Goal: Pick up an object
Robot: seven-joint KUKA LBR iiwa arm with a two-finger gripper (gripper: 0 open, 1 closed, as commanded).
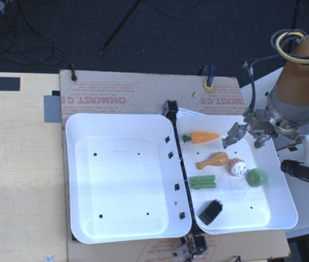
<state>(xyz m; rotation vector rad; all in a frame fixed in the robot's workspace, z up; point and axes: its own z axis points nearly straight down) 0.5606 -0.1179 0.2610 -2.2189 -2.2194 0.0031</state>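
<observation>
While the gripper (247, 135) hangs over the upper right part of the right bin (283, 214), its two dark fingers are spread apart with nothing between them. Below and left of it lie the objects — a toy carrot (203, 137) near the bin's upper left, a tan drumstick-shaped toy (214, 160) at centre, a white-and-red ball (237, 167) just beside a green ball (256, 177), a green pod-like piece (202, 182) and a black block (211, 211) low down. At the frame's centre-left sits the left bin (72, 146).
</observation>
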